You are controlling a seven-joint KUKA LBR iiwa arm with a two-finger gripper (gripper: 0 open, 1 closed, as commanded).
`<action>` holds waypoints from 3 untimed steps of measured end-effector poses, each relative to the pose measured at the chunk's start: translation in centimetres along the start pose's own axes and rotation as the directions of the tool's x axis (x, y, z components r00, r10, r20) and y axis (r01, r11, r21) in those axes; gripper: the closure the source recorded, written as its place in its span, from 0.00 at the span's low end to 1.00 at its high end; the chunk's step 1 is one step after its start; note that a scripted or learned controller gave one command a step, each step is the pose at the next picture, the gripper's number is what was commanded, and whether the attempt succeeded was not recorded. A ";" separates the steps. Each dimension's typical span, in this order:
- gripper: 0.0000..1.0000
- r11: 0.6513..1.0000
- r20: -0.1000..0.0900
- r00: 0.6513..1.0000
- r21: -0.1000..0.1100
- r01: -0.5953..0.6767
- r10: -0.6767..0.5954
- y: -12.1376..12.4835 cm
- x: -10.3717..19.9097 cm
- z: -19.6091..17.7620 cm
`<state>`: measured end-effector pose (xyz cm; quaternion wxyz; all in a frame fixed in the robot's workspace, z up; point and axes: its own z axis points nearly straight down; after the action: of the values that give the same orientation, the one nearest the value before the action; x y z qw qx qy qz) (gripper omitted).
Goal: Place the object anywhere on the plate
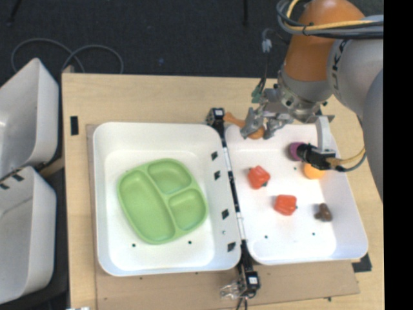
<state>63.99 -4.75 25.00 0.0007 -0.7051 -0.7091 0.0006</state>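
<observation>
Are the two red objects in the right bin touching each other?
Apart. The camera view shows bare white bin floor between the upper red object and the lower red object in the right bin.

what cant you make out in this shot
- Gripper: whether its fingers are open or closed; the wrist above covers them in the camera view.
- Orange piece at the gripper: what it is and whether it is gripped; mostly hidden.
- Purple thing and yellow thing: partly covered by a black fitting and cable.
- Brown lump: too small to identify.
</observation>
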 end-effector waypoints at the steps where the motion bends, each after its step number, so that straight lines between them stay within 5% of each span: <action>1: 1.00 1.000 0.000 1.000 -0.002 0.001 -0.001 0.3 4.7 -0.5; 3: 1.00 1.000 0.001 1.000 0.001 0.000 0.000 0.0 14.6 0.8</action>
<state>63.87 9.87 24.21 0.0007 -0.7051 -0.7091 0.0012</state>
